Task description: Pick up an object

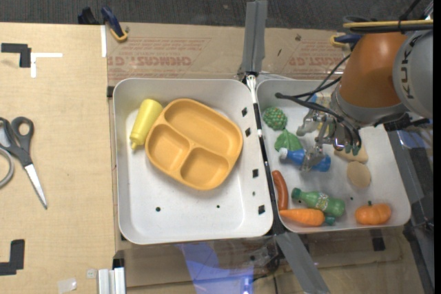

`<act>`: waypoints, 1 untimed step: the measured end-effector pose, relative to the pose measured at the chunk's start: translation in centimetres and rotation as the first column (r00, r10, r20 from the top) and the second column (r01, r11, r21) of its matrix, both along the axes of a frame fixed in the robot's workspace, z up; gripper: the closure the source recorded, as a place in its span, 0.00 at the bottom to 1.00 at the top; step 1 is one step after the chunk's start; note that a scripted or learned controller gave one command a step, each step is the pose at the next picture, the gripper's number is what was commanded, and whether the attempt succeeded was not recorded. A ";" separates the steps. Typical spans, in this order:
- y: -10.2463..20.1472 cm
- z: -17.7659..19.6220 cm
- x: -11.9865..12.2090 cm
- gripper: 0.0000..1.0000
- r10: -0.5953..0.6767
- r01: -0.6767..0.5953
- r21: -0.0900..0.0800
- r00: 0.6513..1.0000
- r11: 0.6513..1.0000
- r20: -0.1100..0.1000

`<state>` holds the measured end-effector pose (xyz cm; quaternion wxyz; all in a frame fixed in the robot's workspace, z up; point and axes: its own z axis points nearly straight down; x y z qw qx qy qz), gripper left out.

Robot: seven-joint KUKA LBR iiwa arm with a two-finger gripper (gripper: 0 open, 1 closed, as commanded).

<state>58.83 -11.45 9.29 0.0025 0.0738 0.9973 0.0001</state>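
**Operator:** Reporting arm position: where are the jaws [318,148]?

**Inspector:** The arm [375,76] enters from the right and hangs over the right bin [394,169]. The jaws are low over the bin's middle, directly above a blue bottle [303,160]. Whether they are released or clenched cannot be told; the metal parts overlap the bottle, and no item is seen between them.

**Operator:** List the right bin's contents.

**Inspector:** Green round item [275,118] at upper left. Green leafy piece [288,142] below it, touching the blue bottle. Beige egg-shaped item [359,176] right of the jaws. Red sausage [280,189] along the left wall. Green bottle [319,201] lying on its side near the front. Carrot [301,217] against the front wall. Orange pumpkin-like item [373,214] in the front right corner.

**Operator:** And the left bin [186,224]?

**Inspector:** An orange divided tray [193,143] with three compartments lies tilted in its upper half. A yellow bottle [144,122] rests beside the tray's left edge, touching it.

**Operator:** Anything on the table [55,169]?

**Inspector:** Scissors [26,155] lie at the far left, well apart from both bins.
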 end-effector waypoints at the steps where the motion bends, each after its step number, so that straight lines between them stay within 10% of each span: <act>1: 2.0 0.0 0.1 0.00 0.090 -0.090 -0.001 0.996 0.996 -0.002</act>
